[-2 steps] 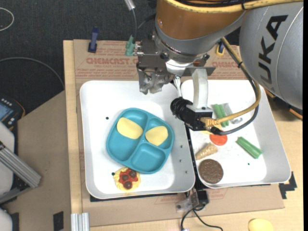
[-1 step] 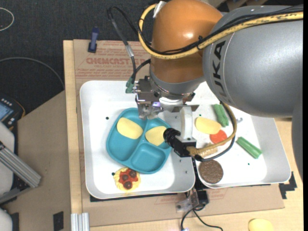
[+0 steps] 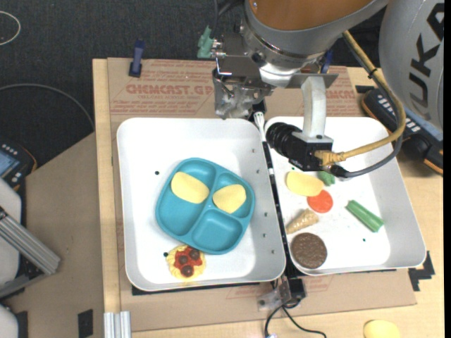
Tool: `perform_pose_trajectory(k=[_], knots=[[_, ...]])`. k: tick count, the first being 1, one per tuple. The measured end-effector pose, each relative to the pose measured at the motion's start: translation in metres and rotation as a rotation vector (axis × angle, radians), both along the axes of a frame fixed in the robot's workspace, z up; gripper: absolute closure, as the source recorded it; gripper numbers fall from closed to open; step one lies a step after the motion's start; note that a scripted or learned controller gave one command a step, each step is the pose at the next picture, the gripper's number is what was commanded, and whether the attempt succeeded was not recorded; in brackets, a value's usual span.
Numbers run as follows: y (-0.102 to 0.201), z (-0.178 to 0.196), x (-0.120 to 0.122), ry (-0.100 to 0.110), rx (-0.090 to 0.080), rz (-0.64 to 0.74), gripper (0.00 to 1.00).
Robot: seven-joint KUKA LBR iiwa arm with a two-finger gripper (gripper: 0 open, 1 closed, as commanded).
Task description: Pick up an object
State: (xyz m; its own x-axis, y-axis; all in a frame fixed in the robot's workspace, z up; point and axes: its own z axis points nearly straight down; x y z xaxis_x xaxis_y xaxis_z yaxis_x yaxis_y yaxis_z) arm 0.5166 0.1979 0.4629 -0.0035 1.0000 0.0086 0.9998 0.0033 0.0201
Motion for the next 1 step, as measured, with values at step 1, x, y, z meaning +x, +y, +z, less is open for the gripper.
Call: perform_pose_trajectory(k=[1], knots=[[0.0001, -0.0001, -0.0003, 0.016, -0.007, -0.001, 1.00]])
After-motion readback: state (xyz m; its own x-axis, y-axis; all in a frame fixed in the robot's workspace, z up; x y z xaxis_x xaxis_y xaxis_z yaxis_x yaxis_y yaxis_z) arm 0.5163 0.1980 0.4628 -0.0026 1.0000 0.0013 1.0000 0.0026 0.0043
